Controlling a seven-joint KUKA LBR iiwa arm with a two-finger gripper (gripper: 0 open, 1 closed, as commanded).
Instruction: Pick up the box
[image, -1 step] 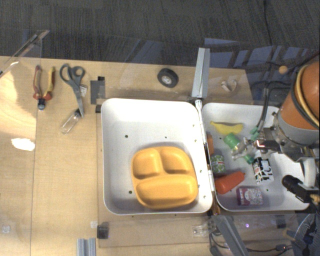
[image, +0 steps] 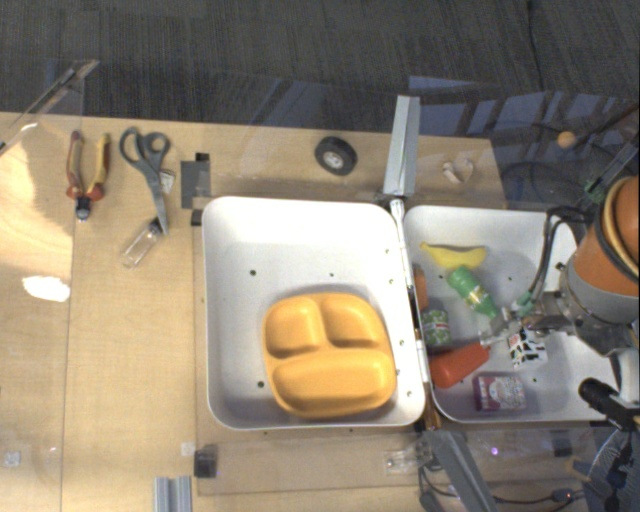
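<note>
The box is small and purple and lies flat near the front wall of the right bin. My gripper hangs over the middle of that bin, reaching in from the right under the orange-banded wrist. It is just behind the box and right of the red item. Nothing shows between its tips, and the box lies apart from it.
In the right bin a yellow banana, a green bottle and a green can lie left of the gripper. The left bin holds a yellow divided tray. Scissors, pliers and a tape roll lie on the bench.
</note>
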